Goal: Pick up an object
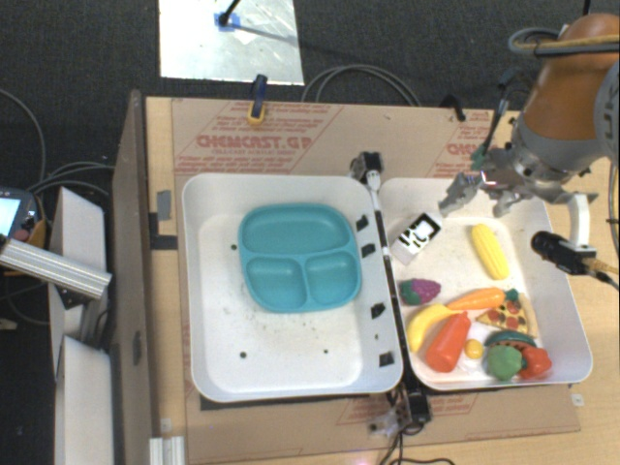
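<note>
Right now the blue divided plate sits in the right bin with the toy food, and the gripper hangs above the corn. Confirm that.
Not quite: the camera view shows the blue divided plate in the left bin, apart from the toy food. The gripper does hang above the right bin, near the corn.

A: State the arm position.
B: The arm [572, 76] enters from the right edge of the camera view, at the upper right corner. The orange band sits uppermost, with the grey wrist section directly below it.

A: State the gripper position.
B: The gripper [481, 194] hangs below and to the left of the wrist, pointing down and leftward.

A: State the finger condition.
B: Two fingers [457, 197] are visible, spread apart. Nothing is seen between them.
</note>
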`<state>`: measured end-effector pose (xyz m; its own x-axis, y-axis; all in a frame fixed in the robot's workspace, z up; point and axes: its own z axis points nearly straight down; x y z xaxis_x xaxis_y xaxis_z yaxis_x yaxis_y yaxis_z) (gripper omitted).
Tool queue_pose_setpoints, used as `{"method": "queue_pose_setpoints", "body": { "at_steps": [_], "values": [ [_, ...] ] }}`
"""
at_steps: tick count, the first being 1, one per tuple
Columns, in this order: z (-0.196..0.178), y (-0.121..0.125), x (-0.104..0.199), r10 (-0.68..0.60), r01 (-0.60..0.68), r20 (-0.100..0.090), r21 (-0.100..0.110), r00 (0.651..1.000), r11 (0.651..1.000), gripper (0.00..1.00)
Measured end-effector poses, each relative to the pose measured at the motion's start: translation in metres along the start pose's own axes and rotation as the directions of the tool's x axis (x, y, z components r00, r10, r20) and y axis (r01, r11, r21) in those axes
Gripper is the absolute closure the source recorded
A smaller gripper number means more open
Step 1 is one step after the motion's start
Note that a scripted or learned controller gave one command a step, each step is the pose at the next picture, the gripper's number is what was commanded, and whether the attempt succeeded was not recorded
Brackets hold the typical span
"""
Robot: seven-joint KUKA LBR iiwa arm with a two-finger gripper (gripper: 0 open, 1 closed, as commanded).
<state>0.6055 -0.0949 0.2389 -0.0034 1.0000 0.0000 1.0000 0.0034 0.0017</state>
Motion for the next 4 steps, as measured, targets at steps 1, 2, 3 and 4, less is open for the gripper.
{"method": "queue_pose_setpoints", "body": {
  "at_steps": [1,2,3,4],
  "values": [
    [0.038,0.010,-0.074,0.008,-0.008,0.004,0.001,1.000,1.000,0.00],
    [0.154,0.024,-0.093,0.003,-0.003,0.000,0.004,1.000,1.000,0.00],
    [0.136,0.026,-0.092,0.001,-0.001,0.001,-0.003,1.000,1.000,1.00],
    [0.154,0.064,-0.055,-0.004,0.004,0.000,0.005,1.000,1.000,1.00]
  ]
}}
